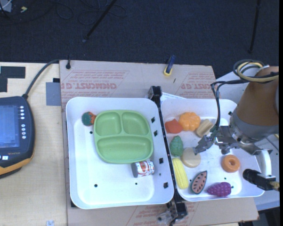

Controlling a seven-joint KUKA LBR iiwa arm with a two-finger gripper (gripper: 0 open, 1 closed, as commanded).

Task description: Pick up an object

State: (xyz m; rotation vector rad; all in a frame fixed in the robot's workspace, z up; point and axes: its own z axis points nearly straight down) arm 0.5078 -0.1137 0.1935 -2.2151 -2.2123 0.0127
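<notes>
Rt bin (245,108): jaws (201,146) over cream disc (191,158), spread unclear, corn (180,172) beside.

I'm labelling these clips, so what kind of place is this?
Probably a robotics lab bench: a robot arm reaches over two white bins of toy food, with a teach pendant alongside.

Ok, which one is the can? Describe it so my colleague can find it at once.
Look in the left white bin, the one that holds the green divided plate. Just below that plate's lower right corner lies the can, on its side. It is the small silver cylinder with a red label, unlike the round red and green toy at the plate's upper left.
</notes>
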